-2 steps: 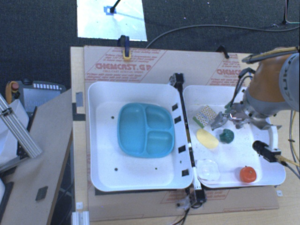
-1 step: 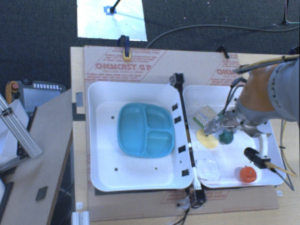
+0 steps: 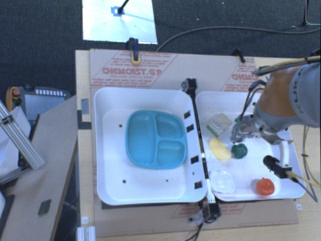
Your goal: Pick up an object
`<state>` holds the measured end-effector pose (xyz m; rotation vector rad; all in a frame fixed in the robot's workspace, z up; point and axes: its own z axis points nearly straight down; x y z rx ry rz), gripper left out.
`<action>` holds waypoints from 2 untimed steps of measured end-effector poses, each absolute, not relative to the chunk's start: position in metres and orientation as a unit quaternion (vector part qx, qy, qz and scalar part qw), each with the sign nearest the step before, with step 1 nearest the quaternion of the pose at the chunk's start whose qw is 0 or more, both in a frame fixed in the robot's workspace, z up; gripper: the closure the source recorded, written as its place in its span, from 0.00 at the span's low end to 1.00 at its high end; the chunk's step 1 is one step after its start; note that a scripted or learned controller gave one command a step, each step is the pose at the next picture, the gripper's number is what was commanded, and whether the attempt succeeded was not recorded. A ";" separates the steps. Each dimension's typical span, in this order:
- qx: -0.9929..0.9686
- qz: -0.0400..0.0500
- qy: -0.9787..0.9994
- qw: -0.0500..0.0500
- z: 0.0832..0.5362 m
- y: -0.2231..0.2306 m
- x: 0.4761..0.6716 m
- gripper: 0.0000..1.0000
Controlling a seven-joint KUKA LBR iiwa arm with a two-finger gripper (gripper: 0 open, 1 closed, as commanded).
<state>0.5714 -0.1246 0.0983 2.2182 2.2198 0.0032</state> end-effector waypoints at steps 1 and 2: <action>0.705 0.002 0.709 0.003 0.154 -0.121 0.583 1.00; 0.705 0.002 0.709 0.002 0.198 -0.119 0.584 1.00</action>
